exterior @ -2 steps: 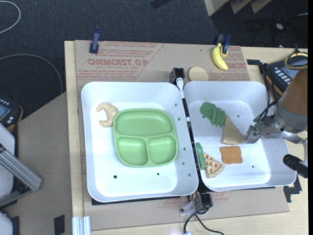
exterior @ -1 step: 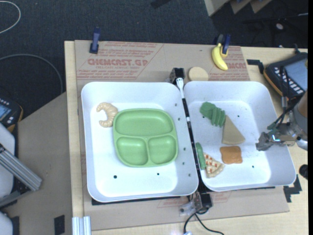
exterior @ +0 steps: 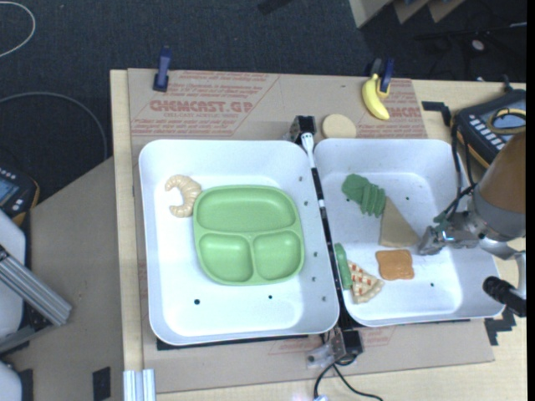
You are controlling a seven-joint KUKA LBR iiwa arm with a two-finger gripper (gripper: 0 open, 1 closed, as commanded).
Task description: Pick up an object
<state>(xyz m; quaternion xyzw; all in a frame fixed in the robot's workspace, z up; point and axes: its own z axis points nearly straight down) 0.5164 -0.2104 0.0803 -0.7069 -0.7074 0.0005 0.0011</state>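
White plastic bins sit side by side on the desk. In the left bin we see a green divided plate with a croissant just beside its upper left corner. The right bin holds a green ridged piece, a tan wedge, a toast slice and a pizza slice near the left wall. The pincer is low in this bin, just right of the wedge and toast; we cannot tell whether it grips anything. A banana lies on the desk beyond the bins.
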